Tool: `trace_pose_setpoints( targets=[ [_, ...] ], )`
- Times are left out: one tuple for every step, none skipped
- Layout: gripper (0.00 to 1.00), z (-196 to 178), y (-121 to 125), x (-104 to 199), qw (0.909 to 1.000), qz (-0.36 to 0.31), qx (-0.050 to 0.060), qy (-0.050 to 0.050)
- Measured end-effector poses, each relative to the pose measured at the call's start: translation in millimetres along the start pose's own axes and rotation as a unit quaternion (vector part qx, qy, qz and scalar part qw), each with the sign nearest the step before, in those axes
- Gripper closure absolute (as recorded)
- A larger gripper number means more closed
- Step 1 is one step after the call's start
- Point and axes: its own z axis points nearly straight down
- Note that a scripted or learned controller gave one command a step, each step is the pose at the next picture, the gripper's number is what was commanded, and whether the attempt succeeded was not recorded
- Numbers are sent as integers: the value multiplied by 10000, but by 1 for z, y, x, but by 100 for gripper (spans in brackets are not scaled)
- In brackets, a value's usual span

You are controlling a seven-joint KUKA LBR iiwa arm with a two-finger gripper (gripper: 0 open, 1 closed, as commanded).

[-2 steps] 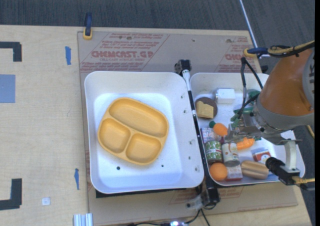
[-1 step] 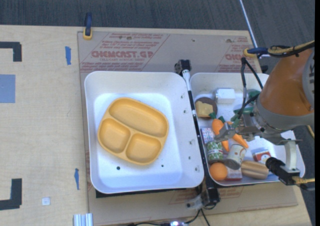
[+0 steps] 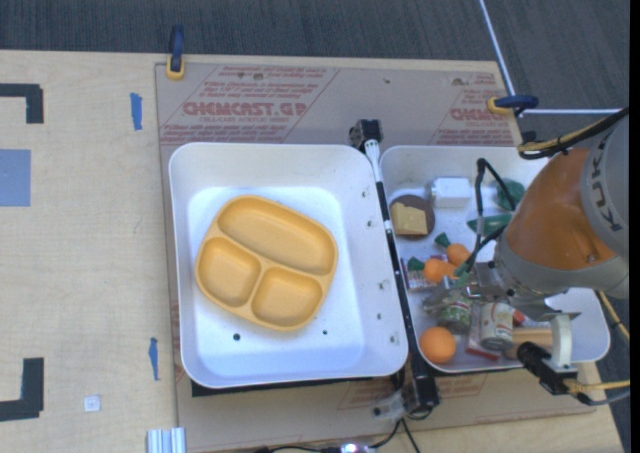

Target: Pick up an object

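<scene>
Pale wood tabletop [image 3: 80, 271] carries 2 white bins; the right bin [image 3: 600, 336] holds small mixed objects, including a round orange ball [image 3: 437, 344]. Low among them, the pincer [image 3: 480, 316] has an unreadable grip.

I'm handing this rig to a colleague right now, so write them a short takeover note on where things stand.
Gripper: down in the right bin among the clutter; finger state can't be judged from this view.
Things: small toy items crowd the right bin, including an orange ball near its front edge and a brown and tan block at the back. The left bin holds a yellow divided tray.
Done: no object visibly lifted.
Left: secure one object and raise it.
</scene>
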Motion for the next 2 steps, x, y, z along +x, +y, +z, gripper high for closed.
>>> trace_pose_setpoints(
  targets=[
    [100, -11, 2, 0, 10000, 3, -32, -10],
    [100, -98, 0, 52, 10000, -8, 5, 4]
  ],
)
